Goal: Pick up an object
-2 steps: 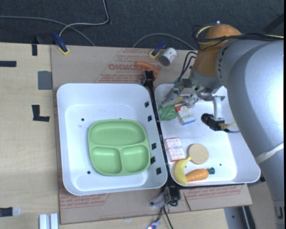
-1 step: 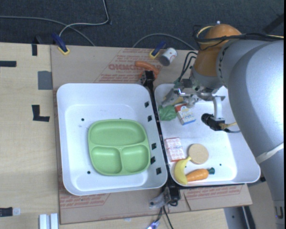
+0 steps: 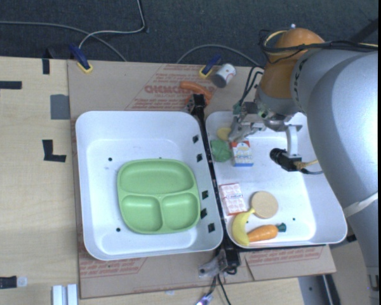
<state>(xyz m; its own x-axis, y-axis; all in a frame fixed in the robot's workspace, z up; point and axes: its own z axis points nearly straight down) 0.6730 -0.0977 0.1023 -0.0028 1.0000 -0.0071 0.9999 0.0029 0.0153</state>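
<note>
The gripper point(image 3: 240, 127) hangs low over the far left corner of the right bin point(image 3: 317, 199), directly above a small white carton point(image 3: 242, 152) with a red-and-blue front — whether it touches the carton cannot be told, nor can the set of the gripper be made out. A green lump point(image 3: 220, 150) lies just left of the carton, against the bin's wall, with a yellow piece point(image 3: 223, 133) beyond it. Nearer the camera sit a red-and-white packet point(image 3: 232, 198), a tan disc point(image 3: 265, 204), a banana point(image 3: 240, 227) and a carrot point(image 3: 263, 233). The left bin point(image 3: 95, 170) holds a green divided plate point(image 3: 159, 194). Red lettering on the cardboard point(image 3: 114, 88) beneath is too blurred to read.
</note>
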